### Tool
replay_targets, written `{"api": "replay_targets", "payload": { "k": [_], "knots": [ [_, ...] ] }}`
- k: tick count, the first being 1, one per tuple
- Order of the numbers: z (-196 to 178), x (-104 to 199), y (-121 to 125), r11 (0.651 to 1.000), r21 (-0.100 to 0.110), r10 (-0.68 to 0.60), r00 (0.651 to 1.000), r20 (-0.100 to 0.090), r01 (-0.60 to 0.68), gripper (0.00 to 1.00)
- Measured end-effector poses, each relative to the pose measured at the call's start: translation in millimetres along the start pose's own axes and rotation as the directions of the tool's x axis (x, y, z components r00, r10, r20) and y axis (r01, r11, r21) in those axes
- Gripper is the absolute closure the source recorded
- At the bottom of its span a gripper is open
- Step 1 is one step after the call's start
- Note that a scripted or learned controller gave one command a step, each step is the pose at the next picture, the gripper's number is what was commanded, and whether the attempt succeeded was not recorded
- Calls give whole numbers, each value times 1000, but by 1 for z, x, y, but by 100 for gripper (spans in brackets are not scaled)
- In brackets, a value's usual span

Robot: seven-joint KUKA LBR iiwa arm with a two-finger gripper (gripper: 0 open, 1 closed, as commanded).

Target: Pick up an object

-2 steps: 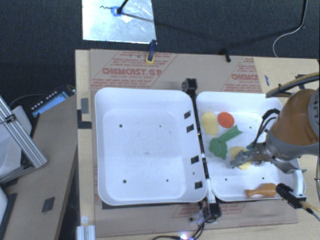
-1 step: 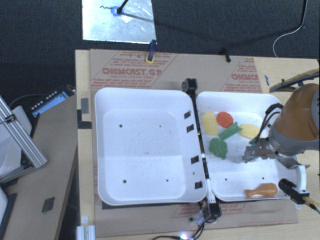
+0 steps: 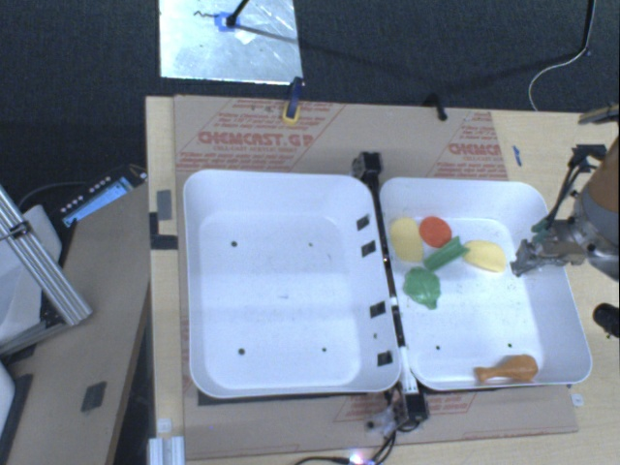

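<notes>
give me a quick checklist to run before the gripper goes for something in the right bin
1. Objects present in the right bin: ok, a yellow piece, red piece, green pieces and an orange drumstick.
2. Gripper over the right bin: ok, at its right side.
3. Nearest target: ok, the yellow piece lies just beside the gripper.
4. Target isolated: not ok, the yellow piece touches a green piece.
5. Gripper carrying nothing: cannot tell.
</notes>
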State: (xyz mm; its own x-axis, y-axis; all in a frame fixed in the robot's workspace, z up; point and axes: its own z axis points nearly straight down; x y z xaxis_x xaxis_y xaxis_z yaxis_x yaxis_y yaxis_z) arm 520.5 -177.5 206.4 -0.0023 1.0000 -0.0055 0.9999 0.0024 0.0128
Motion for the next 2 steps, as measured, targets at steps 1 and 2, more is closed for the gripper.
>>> {"api": "replay_targets", "payload": {
  "k": [1, 2],
  "knots": [
    [-41, -32, -26, 1000, 7, 4, 1000, -2, -4, 100],
    [-160, -31, -31, 1000, -3, -2, 1000, 1, 2, 100]
  ]
}}
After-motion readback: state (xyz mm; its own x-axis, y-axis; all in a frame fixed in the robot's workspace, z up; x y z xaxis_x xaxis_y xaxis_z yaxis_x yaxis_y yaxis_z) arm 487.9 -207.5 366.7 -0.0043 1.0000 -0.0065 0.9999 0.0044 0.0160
